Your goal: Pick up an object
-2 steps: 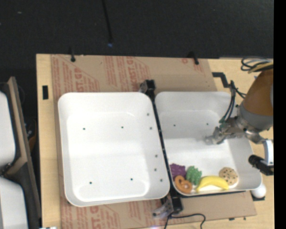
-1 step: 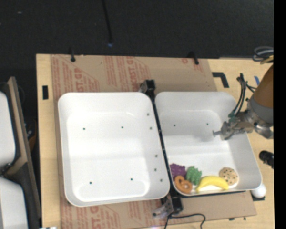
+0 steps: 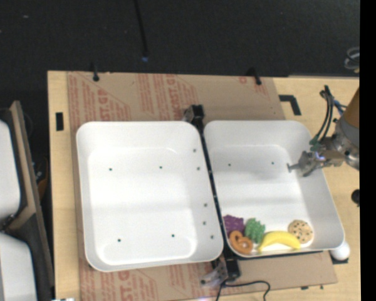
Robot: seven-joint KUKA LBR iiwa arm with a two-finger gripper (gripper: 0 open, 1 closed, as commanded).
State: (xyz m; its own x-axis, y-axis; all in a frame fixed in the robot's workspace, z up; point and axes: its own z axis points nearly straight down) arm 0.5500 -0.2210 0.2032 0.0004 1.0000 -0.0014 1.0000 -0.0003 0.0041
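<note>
Fingers [image 3: 304,166] sit too blurry for you to tell wide or narrow, far from the banana [image 3: 279,241] in the right bin's [image 3: 263,137] near corner, so you might grab nothing.

Single fixed camera, high above bench [image 3: 69,99] — angled down, both bins framed

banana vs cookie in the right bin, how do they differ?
Colour: the banana is plain yellow; the cookie is tan with dark specks.
Shape: the banana is long and curved; the cookie is round.
Place: the banana lies along the near wall, next to the green piece; the cookie sits at the banana's right end, nearer the bin's corner.
Shared: both lie flat in the right bin.
</note>
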